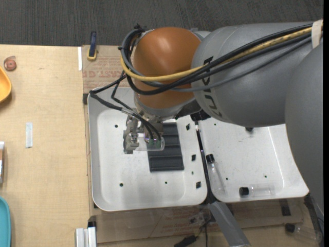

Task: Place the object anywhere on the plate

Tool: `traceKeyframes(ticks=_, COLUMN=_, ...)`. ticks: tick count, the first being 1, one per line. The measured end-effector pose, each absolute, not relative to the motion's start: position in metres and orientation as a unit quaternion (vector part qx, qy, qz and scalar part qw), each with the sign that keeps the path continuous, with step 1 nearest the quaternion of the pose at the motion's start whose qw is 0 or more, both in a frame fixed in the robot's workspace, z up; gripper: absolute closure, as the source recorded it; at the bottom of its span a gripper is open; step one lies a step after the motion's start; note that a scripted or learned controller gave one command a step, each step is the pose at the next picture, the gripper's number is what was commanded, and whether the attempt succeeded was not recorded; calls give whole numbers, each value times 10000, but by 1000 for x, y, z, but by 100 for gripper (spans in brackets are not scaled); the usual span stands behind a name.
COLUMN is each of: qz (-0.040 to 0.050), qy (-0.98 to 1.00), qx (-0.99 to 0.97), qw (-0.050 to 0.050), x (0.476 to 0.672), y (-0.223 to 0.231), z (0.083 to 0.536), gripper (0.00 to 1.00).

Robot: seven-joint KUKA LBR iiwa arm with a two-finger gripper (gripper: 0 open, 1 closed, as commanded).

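Observation:
My gripper (141,139) hangs low over the middle of the left white bin (108,189), under the arm's big orange band. A small pale, slightly greenish thing (154,142) shows at its tip; whether it is held I cannot tell. A dark ribbed rectangular slab (166,156) lies on the bin floor just right of the gripper, its top end hidden by the wrist. In the right bin (277,153) a clear tube with a black cap (253,191) lies near the front wall. A thin clear stick with a dark end (212,164) lies beside the divider.
The grey arm covers the back of both bins and the right bin's far side. On the wooden bench to the left are a small white strip (29,135), an orange thing (3,86) and a teal thing (3,221) at the edge. A blue clamp (92,44) sits behind the left bin.

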State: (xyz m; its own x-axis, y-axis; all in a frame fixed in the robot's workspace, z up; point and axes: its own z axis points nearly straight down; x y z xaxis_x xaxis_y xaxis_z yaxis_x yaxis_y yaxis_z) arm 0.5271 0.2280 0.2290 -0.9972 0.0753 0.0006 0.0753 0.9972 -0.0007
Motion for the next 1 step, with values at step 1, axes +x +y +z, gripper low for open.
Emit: traceKeyframes(ticks=1, qz=1, qy=-9965, qx=840, qw=0, x=480, y=229, z=263, gripper=100)
